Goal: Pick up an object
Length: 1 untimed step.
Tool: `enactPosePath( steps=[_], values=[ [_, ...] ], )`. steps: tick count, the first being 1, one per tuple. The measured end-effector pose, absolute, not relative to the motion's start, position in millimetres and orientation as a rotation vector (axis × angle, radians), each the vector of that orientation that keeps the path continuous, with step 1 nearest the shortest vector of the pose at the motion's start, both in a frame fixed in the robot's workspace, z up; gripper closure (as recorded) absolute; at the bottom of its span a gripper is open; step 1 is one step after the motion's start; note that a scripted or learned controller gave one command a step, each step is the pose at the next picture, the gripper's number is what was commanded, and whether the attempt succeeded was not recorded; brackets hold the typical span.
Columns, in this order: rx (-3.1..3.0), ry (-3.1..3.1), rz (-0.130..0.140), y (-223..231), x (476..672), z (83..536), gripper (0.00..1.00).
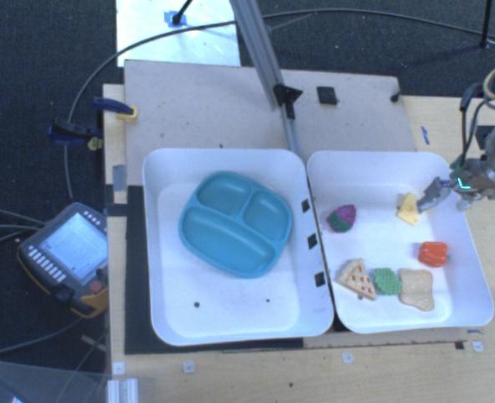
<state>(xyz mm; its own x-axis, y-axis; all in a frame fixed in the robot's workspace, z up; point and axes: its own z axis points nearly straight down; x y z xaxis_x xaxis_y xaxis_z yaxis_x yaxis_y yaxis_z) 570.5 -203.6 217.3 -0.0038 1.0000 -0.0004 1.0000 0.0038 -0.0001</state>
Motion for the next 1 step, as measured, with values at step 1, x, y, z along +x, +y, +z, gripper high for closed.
enactPosePath(
  steps=[1],
  values=[
    [2.216, 2.225, 0.000, -203.6, 570.8, 217.9, 0.00]
  ],
)
